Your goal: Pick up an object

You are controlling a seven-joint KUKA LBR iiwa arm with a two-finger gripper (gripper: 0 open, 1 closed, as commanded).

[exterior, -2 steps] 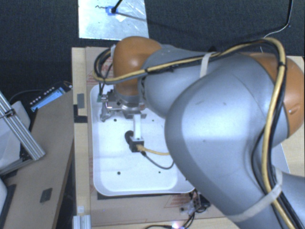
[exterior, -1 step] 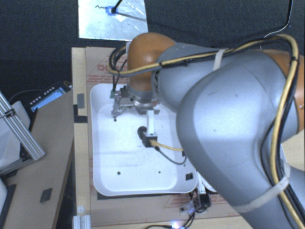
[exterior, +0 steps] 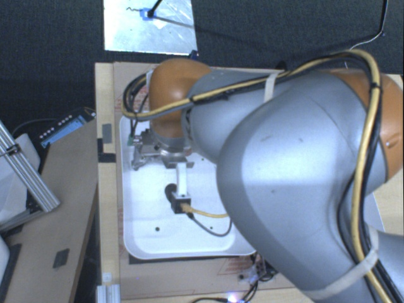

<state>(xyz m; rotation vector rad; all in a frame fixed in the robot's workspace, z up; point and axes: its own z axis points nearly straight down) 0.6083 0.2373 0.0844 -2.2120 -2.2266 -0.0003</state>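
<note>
Camera view: bench from above, at a slant.
Arm (exterior: 297,169): grey, orange band, covers centre and right of frame.
Gripper (exterior: 144,151): low over white bin (exterior: 145,232), centre left of frame.
Grip state: cannot tell from this angle.
Object: cannot tell where; arm hides much of the bin.

Bulky grey arm (exterior: 297,169), orange band (exterior: 173,84), yellow cable (exterior: 214,93) alongside.

White bin (exterior: 145,232), grey arm (exterior: 297,169), orange band (exterior: 172,87), tan bench (exterior: 106,194)
</note>
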